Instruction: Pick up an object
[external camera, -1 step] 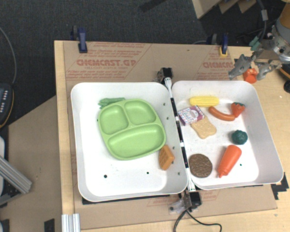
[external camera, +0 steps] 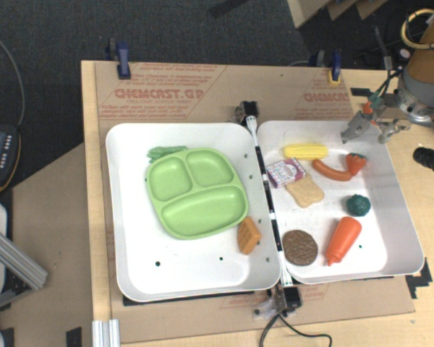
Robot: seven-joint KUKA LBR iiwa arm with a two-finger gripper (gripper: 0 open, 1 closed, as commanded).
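The right bin (external camera: 401,215) holds several toy foods: a yellow corn cob (external camera: 305,151), a red sausage (external camera: 336,168), a purple packet (external camera: 285,172), a tan cracker (external camera: 305,192), a teal ball (external camera: 359,205), an orange carrot (external camera: 343,240) and a brown patty (external camera: 300,246). My gripper (external camera: 369,129) hangs over the bin's far right corner, above and to the right of the corn cob. Its fingers are spread open with nothing between them.
In the left bin (external camera: 130,237) lies a green divided plate (external camera: 195,191), with a small green leaf piece (external camera: 166,152) at its far edge and an orange-brown block (external camera: 249,235) near the divider. Blue clamps (external camera: 121,56) grip the bench's far edge.
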